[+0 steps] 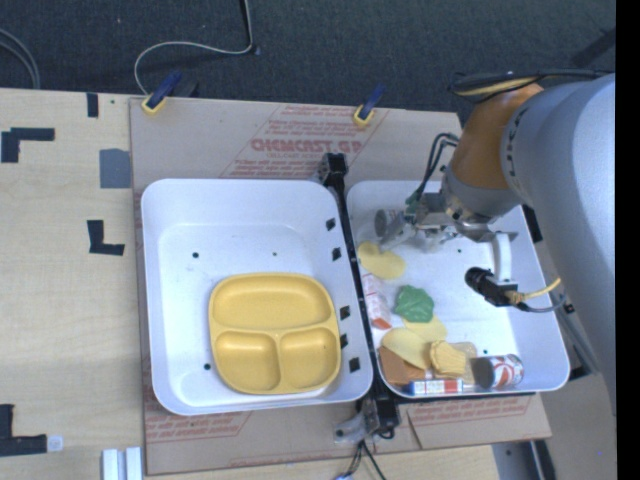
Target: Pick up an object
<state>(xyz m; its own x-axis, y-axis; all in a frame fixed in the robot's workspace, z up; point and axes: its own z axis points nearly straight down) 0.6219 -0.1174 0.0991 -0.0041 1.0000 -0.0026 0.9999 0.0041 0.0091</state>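
Note:
My gripper [387, 228] hovers over the upper left part of the right bin [545, 313], just above a pale yellow piece [382, 262]. It looks open, with nothing between its fingers. Below it lie a green leafy item [413, 303], a red and white item [375, 306], a yellow round item [405, 344], a brown piece [393, 370], a yellow cracker-like block [447, 358], a small can [498, 371] and a red and white bar [440, 388].
The left bin [170, 268] holds a yellow divided plate [275, 330]. A black divider [345, 258] runs between the bins. The arm's grey body [570, 188] and a black cable fitting [487, 284] overhang the right bin's right side.

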